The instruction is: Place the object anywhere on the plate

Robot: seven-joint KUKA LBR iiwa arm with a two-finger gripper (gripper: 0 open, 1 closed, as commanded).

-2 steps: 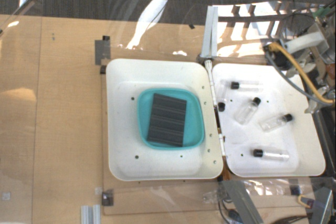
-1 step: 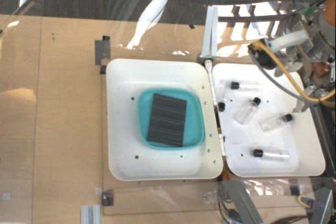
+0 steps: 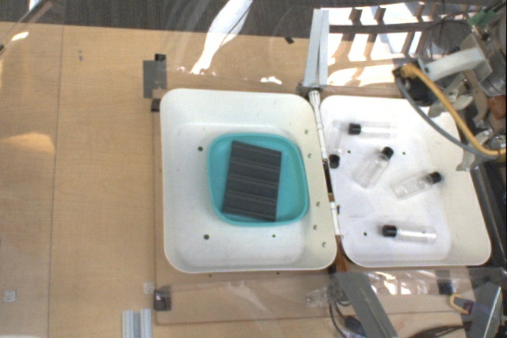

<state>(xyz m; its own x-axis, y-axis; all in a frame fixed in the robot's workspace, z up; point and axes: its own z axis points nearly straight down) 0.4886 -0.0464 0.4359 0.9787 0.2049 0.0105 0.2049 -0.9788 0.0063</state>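
Wooden counter [image 3: 95,170] carries two white bins, and the dark ribbed block [image 3: 252,181] lies flat on the teal plate [image 3: 215,170] in the left bin [image 3: 182,241], so placement looks done, while the arm [image 3: 463,63] sits at far right, jaws' state untellable.

dark grey ribbed block [image 3: 253,181], teal plate [image 3: 295,170], white bins [image 3: 182,170], clear black-capped vials [image 3: 406,233], tan wooden bench [image 3: 79,194]

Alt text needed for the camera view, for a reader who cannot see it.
A dark ribbed block lies on a teal plate in the left white bin. The right bin holds several clear vials with black caps. Cables and arm hardware sit at the upper right.
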